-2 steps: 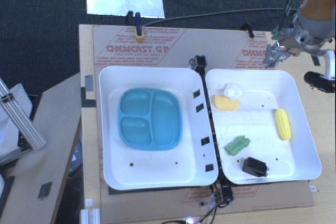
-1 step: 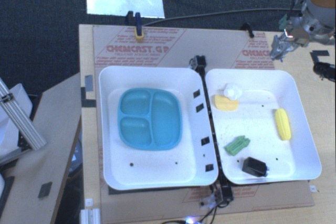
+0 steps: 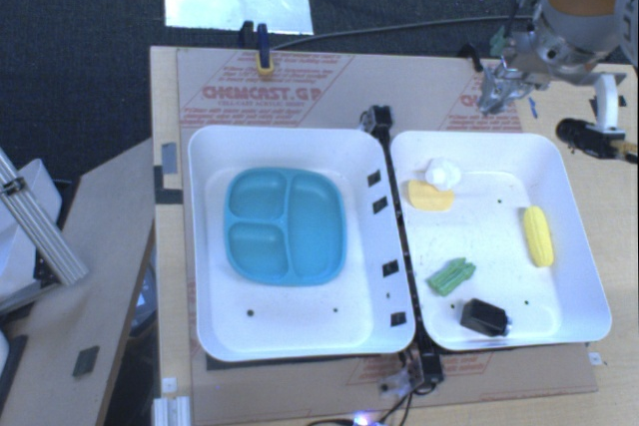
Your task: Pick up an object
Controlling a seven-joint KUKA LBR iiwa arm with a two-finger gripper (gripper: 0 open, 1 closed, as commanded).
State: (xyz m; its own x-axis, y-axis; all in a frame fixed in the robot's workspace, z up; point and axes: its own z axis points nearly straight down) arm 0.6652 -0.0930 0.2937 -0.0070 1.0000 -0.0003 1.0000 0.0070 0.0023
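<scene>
Dark carpet, cardboard-topped worktop (image 3: 300,85). We see gripper (image 3: 493,101) at 1 o'clock outside right bin (image 3: 574,205); grip state unclear. Corn cob (image 3: 538,235) at 3 o'clock lies near the wall: collision risk.

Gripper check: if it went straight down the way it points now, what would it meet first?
Probably the bench board, just beyond the right bin's far rim. The gripper hangs over the red-lettered cardboard, not over the bin's items. Height is unclear from this slanted view.
</scene>
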